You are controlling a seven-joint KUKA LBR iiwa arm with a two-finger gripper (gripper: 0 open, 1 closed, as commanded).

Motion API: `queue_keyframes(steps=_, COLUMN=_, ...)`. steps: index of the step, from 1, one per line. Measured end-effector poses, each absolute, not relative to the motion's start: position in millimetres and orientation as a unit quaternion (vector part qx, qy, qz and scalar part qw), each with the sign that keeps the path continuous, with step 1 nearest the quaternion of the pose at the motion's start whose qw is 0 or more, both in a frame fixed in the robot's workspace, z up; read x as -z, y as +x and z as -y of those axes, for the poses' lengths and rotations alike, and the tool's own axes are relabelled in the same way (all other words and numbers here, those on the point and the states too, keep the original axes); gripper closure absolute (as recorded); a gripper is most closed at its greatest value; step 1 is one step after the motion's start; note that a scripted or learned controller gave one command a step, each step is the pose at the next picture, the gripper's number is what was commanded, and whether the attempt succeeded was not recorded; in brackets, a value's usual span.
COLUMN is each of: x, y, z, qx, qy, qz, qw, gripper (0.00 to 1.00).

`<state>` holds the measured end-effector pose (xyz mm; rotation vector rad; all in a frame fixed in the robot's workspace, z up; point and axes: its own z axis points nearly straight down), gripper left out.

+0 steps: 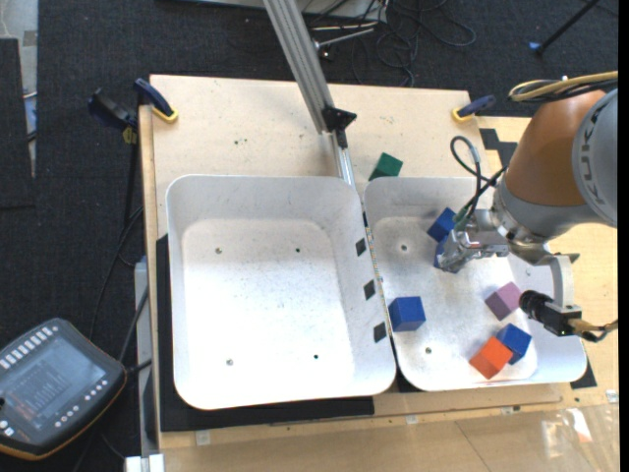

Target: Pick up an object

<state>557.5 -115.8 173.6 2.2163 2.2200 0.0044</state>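
A pale wooden bench [256, 126] stands on dark carpet strewn with black cables, a grey teach pendant [44, 386] lying on the floor at the far left, and blue-and-yellow clamps [155, 99] gripping the bench's back corners; a slanted metal pole [300, 52] runs down from the top toward the seam between the bins; the left bin [197, 205] is a shallow white tray marked with small dark specks; just behind the right bin [408, 200], on bare board, sits a green block [386, 166]; inside the right bin lie a blue cube [406, 313] near the divider, a second blue block [443, 224] further back, a purple block [503, 299], and an orange block [490, 358] touching another blue block [514, 341] at the front right; the gripper [454, 257] hangs low over the bin floor just beside the rear blue block, under the grey and orange arm [555, 165], and whether it is spread or closed, or has hold of anything, I cannot tell; the rear blue block looks the likeliest target; to do this well I judge the pincer should centre squarely over that block, straddle two flat faces, and close before lifting straight up, keeping clear of the bin wall.
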Motion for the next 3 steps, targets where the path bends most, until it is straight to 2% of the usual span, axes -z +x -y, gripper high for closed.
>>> queue_keyframes(steps=1, x=-236, y=564.6, z=117, qx=-0.0020, qy=0.706, qz=-0.708, qw=0.004, gripper=1.00)
queue_keyframes(steps=2, x=-268, y=565.9, z=117, qx=-0.0013, qy=0.706, qz=-0.708, qw=0.003, gripper=1.00)
queue_keyframes(steps=3, x=-253, y=564.1, z=62, qx=-0.0003, qy=0.704, qz=-0.710, qw=-0.001, gripper=1.00)
